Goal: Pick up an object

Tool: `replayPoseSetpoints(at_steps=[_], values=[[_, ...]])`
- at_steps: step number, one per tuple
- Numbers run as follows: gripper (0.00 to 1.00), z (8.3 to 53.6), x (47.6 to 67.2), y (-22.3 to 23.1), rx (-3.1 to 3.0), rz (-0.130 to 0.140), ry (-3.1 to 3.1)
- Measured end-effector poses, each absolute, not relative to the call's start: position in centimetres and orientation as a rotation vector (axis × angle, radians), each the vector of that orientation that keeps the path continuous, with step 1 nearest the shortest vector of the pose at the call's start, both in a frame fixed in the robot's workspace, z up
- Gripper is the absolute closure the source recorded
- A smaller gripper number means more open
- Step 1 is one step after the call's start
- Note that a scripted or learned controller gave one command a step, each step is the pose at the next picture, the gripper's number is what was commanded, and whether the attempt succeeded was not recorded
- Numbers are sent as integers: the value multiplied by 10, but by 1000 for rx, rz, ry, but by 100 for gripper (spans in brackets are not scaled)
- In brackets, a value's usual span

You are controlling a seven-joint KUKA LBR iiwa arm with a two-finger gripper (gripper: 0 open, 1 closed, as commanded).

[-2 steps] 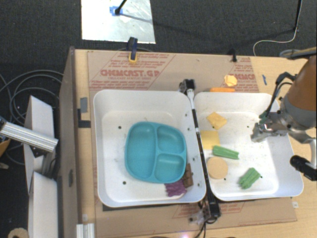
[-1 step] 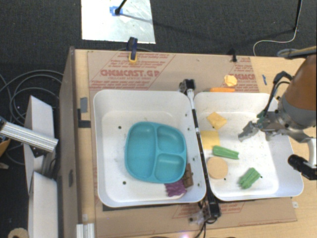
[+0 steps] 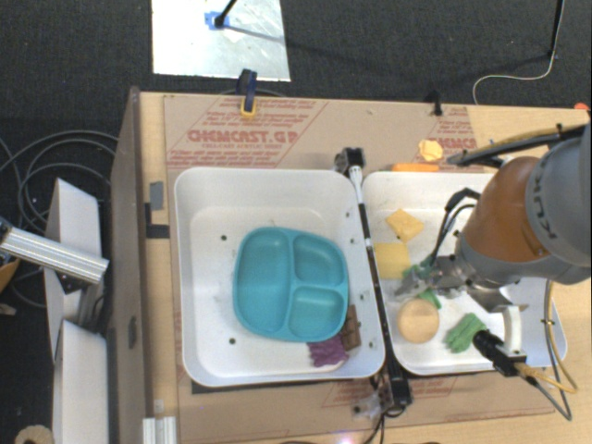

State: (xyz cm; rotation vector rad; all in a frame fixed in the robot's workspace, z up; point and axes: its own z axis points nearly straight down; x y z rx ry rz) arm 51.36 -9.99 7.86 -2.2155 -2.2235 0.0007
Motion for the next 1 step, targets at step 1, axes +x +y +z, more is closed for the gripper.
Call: replayPoseSetpoints(at_steps=[1], values=[[0, 212, 562, -145, -2230, -13, -2238]])
